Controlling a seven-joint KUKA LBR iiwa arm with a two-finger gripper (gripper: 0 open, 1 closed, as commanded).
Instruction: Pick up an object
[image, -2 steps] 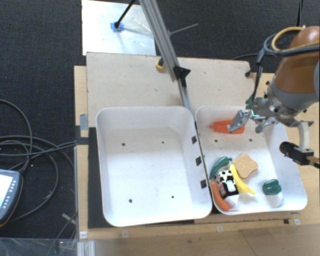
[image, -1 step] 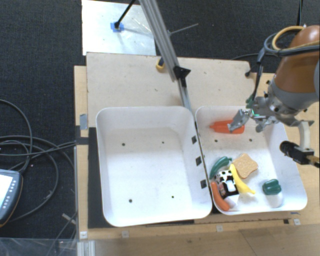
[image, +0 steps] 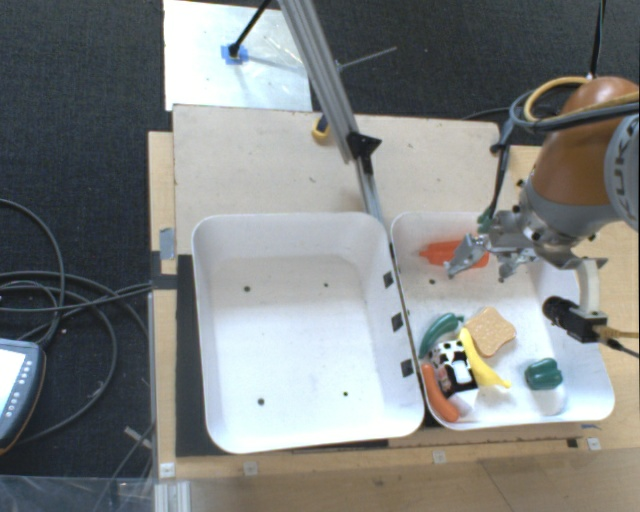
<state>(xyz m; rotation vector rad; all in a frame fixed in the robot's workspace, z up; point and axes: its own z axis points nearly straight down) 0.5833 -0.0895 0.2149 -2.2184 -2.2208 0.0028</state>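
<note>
Camera view: claw (image: 488, 260) hangs with fingers apart by the orange piece (image: 440, 252) at its nine o'clock; closing off-center could nudge it away.

Gripper (image: 487, 262) above right bin (image: 600, 405), fingers (image: 461, 262) spread beside orange object (image: 441, 252).

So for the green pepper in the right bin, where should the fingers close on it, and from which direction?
A judgement: come straight down on the green pepper and close across its rounded body. It sits apart from the banana and bread slice, giving finger room on that side, but the bin wall is near on the other, so squeeze along the wall, not toward it.
</note>
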